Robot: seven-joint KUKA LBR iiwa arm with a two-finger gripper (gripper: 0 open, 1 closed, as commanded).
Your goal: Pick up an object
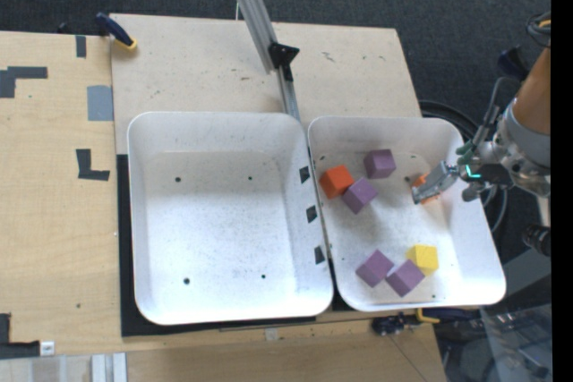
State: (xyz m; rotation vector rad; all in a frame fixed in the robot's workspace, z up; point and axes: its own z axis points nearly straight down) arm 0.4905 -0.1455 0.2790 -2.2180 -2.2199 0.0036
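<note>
two-finger metal gripper (428,189) low in right white plastic bin (474,259), fingers clamped on small orange block (423,191).

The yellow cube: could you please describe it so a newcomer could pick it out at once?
Look in the right-hand shallow white bin, near its front edge. The small yellow cube touches a purple cube; it is the bin's single yellow block.

Robot lab: taped bench (54,148), white bins (143,192)
</note>
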